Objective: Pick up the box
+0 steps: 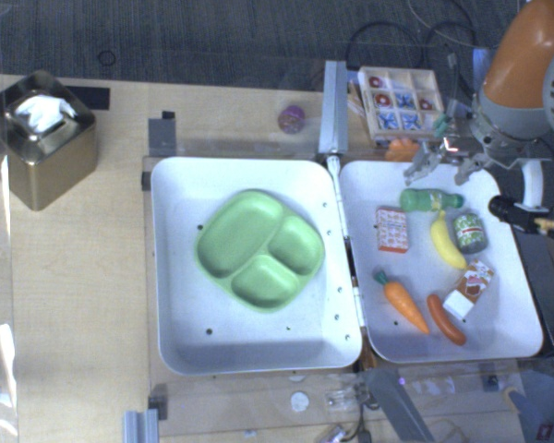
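Note:
A small red and white box (392,229) lies flat in the right bin (526,340), near its left wall. My gripper (450,162) hangs over the bin's back edge, up and to the right of the box and apart from it. Its two fingers (425,163) are spread, with nothing between them. A green bottle (431,199) lies just below the gripper, between it and the box. A small brown, white and red carton (471,286) rests towards the bin's right side.
The right bin also holds a banana (446,241), a dark can (469,232), a carrot (403,304) and a red sausage (446,320). A green divided plate (260,248) sits in the left bin (180,340). A bronze tissue box (42,138), a purple ball (292,118) and a game board (402,101) stand outside the bins.

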You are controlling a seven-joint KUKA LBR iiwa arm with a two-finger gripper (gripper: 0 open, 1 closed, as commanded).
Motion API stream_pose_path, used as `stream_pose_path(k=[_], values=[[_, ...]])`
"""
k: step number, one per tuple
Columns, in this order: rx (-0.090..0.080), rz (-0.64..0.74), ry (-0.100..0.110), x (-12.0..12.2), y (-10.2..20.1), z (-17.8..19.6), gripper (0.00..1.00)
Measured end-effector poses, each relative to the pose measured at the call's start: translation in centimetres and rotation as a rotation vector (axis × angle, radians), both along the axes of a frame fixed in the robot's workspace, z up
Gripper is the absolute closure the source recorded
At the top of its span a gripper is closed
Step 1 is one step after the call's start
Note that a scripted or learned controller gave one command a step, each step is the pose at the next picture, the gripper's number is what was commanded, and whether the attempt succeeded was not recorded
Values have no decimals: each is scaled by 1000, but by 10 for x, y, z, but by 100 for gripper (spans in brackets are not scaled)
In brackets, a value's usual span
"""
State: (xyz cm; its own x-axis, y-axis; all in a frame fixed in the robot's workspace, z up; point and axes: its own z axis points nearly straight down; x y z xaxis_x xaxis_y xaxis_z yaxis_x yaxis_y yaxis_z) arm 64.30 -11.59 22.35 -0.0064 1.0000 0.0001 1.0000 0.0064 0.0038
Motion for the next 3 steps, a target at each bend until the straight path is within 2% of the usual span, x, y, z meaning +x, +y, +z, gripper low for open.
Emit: stream_pose_path(k=[1,2,3], values=[[0,139,0,-4,32,-80,0],[-2,196,-8,-45,25,-134,0],[-4,195,-16,-42,25,-121,100]])
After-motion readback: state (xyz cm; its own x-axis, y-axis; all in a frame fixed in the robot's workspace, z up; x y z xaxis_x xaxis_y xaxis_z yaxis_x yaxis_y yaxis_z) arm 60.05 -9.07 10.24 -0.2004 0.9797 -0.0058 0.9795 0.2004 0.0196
